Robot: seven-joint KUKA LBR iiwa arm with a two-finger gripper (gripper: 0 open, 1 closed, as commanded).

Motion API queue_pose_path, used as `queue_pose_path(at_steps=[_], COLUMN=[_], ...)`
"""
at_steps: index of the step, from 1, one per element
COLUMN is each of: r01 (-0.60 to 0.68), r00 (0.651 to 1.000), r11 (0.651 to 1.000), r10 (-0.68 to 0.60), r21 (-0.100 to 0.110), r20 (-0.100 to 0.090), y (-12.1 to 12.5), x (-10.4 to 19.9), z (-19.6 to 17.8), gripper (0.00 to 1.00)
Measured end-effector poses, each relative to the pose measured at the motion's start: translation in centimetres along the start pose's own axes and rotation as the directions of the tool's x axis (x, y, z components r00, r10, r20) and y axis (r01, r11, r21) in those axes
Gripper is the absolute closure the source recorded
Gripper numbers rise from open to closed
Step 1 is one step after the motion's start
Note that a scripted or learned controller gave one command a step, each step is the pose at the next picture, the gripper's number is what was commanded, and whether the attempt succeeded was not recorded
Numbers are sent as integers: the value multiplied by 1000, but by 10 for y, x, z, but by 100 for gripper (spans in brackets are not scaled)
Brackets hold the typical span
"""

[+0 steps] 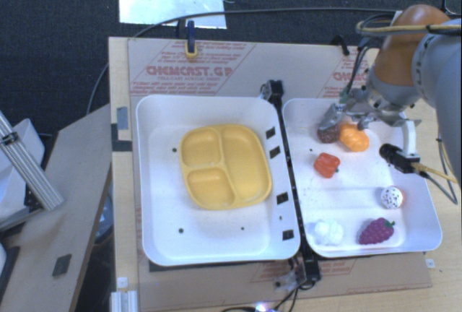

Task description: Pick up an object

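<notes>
In the right bin [433, 220], my gripper [336, 118] hangs low at the far left corner, right over a dark brown object [328, 134]. An orange fruit [354, 139] lies against the brown object's right side. Further forward lie a red pepper [326, 165], a white spotted ball [391, 196], a purple bunch of grapes [376, 231] and a white lumpy item [330, 232]. Nothing is lifted off the bin floor.
The left bin [155, 180] holds a yellow compartment plate [224, 165]. A black part on a cable [395, 157] sits at the right bin's right side. The grey arm with its orange band [411, 29] comes in over the far right corner.
</notes>
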State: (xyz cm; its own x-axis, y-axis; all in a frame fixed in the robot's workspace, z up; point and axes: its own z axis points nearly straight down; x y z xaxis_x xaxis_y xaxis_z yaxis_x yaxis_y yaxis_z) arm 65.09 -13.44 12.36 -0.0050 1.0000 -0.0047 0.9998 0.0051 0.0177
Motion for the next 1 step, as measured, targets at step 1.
queue_pose_path(at_steps=[1], r01=[-2], r00=[1000], r11=[1000], r10=[2], r21=[13], r20=[-4], y=[-2], x=[1], z=[17], gripper=[0])
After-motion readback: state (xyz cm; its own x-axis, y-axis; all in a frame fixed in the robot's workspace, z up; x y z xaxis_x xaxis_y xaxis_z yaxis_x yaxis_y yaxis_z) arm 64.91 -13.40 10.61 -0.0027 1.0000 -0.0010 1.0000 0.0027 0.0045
